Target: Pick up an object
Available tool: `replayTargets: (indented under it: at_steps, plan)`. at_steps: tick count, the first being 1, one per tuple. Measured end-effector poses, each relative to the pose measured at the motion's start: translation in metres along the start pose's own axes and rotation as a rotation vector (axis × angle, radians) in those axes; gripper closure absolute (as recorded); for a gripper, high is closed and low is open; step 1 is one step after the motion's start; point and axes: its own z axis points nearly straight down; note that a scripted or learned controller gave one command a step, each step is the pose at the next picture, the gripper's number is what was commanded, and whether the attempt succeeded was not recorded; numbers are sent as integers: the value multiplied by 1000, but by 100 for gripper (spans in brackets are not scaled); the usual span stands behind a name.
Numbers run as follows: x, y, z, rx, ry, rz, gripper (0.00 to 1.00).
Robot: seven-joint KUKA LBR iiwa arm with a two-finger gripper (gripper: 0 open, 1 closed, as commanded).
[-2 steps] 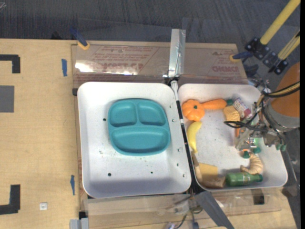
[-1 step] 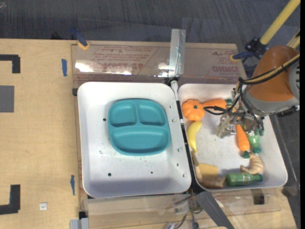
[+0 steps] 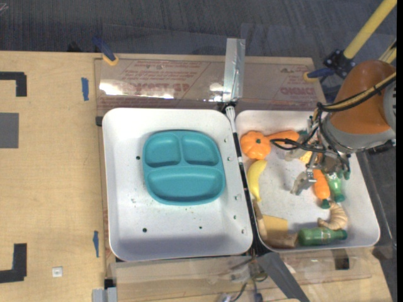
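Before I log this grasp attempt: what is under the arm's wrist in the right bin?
Below the wrist, the gripper hangs over the right bin, beside a carrot and a green piece. The wrist and cables cover whatever lies directly beneath.

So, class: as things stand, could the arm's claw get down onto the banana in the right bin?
Probably yes. The banana lies uncovered by the bin's left wall, and the claw hangs nearby; that wall and the pumpkin crowd it slightly.

The arm (image 3: 368,102) runs off the right edge. Its wrist and cables cover part of the right bin (image 3: 368,216) and blur the gripper (image 3: 306,182). The carrot's (image 3: 322,185) top end sits under them.
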Motion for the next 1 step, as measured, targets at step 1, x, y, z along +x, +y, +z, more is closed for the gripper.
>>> replayTargets:
  at_steps: [1]
  plan:
    - [3,-38,16,1,-3,-86,0]
